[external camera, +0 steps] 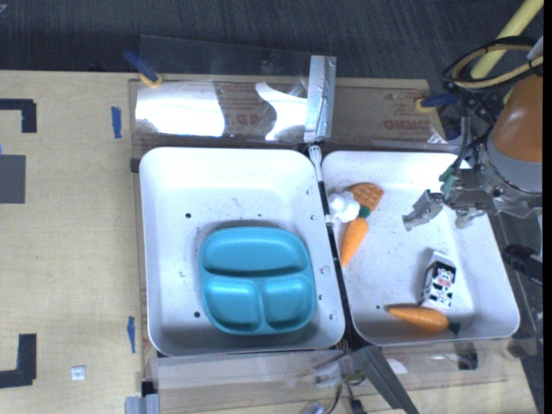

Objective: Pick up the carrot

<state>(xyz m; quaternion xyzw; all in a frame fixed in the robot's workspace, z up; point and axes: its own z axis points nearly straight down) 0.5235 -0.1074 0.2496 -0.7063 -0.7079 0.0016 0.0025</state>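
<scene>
Two toy carrots lie in the right bin [483,172]. One carrot [352,240] leans against the bin's left wall, with its green top pointing up toward a white lump [343,205]. The other carrot [418,318] lies flat near the front edge. My gripper [444,214] hangs over the upper right part of this bin. It is open, with nothing between its fingers [419,213]. It is to the right of the first carrot and well above the second in the view, touching neither.
A brown waffle-like piece [367,194] sits beside the white lump. A small black and white box [441,284] stands just above the front carrot. The left bin [164,188] holds a blue divided tray [256,277]. Yellow and black cables [492,54] loop at the top right.
</scene>
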